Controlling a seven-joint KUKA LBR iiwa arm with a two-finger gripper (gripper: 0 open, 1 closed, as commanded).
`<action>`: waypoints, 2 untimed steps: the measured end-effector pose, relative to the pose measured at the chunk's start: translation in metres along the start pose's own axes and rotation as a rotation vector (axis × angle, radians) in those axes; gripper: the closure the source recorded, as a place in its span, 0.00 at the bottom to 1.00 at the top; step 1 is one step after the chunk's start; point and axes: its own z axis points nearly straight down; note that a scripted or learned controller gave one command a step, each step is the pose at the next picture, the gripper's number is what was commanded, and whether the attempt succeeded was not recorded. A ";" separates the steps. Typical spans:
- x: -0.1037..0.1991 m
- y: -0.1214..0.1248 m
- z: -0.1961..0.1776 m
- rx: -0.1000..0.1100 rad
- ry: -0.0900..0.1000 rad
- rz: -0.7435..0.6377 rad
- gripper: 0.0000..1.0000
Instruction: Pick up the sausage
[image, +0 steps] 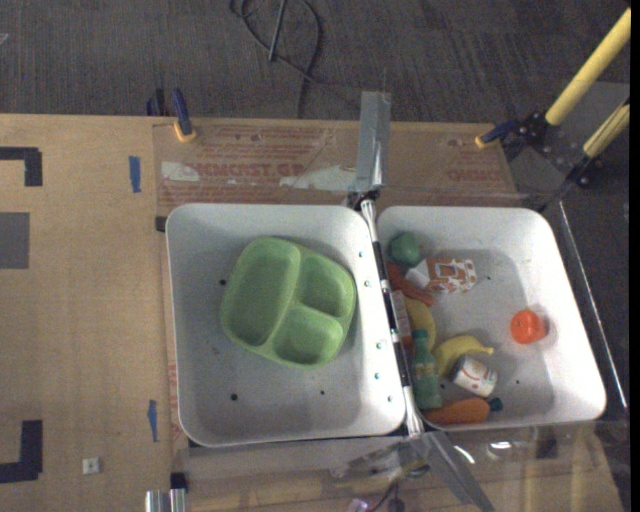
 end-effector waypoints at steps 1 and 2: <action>0.000 0.000 -0.056 -0.002 0.001 -0.003 0.00; 0.000 0.000 -0.056 -0.002 0.001 -0.003 0.00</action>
